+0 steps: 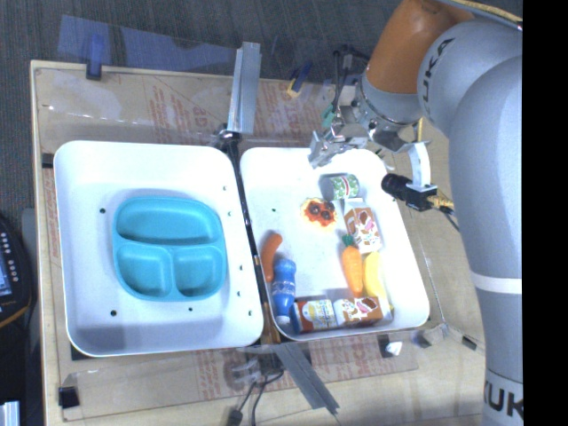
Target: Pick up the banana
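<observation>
The banana (375, 279) is a short yellow piece lying in the right bin (275, 171), near its right wall, pressed against an orange carrot (353, 269) on its left. My gripper (327, 148) hangs over the back edge of the right bin, well behind the banana and apart from it. A green can (341, 185) lies just in front of the gripper. Nothing shows between the fingers.
The right bin also holds a small carton (362, 227), an orange-red toy (318, 211), a sausage (270, 254), a blue bottle (284, 293) and a flat box (342, 311) along the front wall. The left bin (80, 176) holds a blue divided tray (170, 247).
</observation>
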`<action>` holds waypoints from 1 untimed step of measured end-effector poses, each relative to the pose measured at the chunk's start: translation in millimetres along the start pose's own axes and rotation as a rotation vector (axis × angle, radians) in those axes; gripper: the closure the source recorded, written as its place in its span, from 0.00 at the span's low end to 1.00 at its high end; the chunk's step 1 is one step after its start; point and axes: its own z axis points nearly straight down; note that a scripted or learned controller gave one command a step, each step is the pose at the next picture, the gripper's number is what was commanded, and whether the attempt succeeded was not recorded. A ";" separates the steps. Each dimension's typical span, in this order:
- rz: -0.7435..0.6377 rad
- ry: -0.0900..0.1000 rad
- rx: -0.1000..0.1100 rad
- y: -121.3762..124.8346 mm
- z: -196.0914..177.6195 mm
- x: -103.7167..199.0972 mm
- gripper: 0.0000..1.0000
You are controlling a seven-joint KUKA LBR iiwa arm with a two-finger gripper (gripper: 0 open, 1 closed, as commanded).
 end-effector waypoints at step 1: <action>-0.081 0.000 0.000 0.9 5.1 3.4 1.00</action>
